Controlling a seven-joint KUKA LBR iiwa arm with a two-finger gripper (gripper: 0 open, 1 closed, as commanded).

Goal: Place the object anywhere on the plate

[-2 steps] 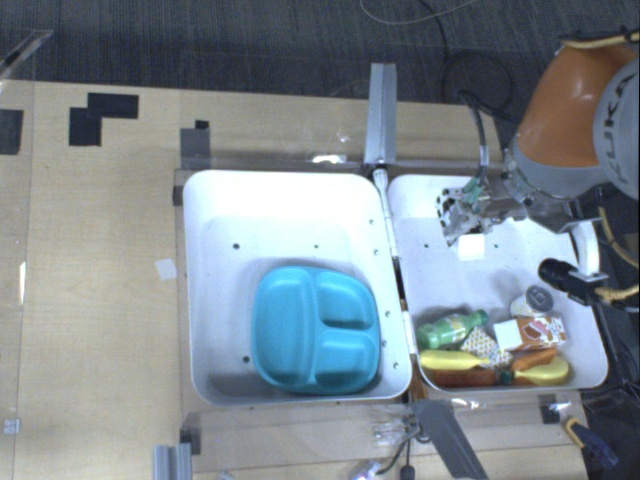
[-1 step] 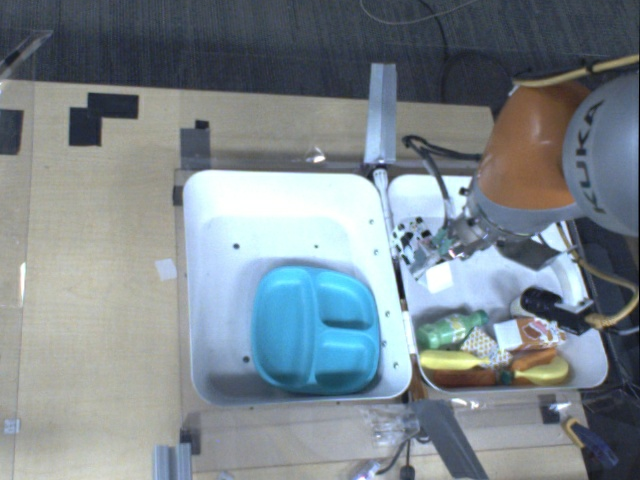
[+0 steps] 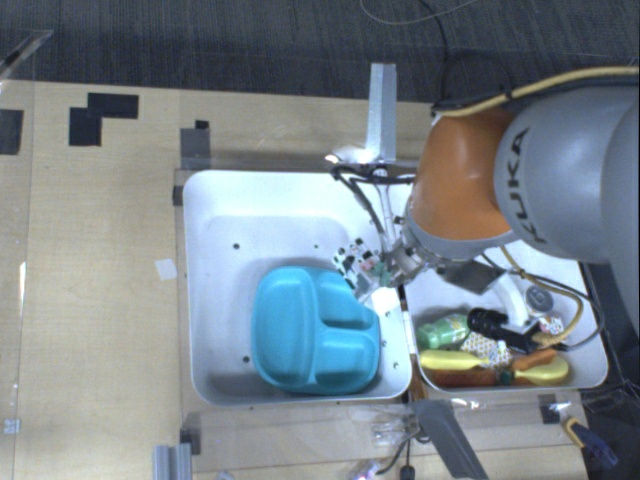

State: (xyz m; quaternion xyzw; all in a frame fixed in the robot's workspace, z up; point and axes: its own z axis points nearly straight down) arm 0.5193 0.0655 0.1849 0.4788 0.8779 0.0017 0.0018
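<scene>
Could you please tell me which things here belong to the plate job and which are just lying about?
Job: blue plate; pincer.
Lying about, in the right bin: green toy; yellow toy; orange toy. Which one is to be placed is unclear.

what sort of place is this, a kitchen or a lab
Probably a robotics lab bench: a KUKA arm reaches over a white bin holding a blue divided plate, beside a second bin of toy-like foods.

Pale wood surface [image 3: 90, 298] fills left and centre of frame. Two shallow white bins sit directly on it, side by side: left bin [image 3: 215, 208] at centre, right bin [image 3: 440, 303] lower right. Black stepped patch [image 3: 100, 116] upper left. Small pale slip [image 3: 165, 268] left of the left bin.
</scene>
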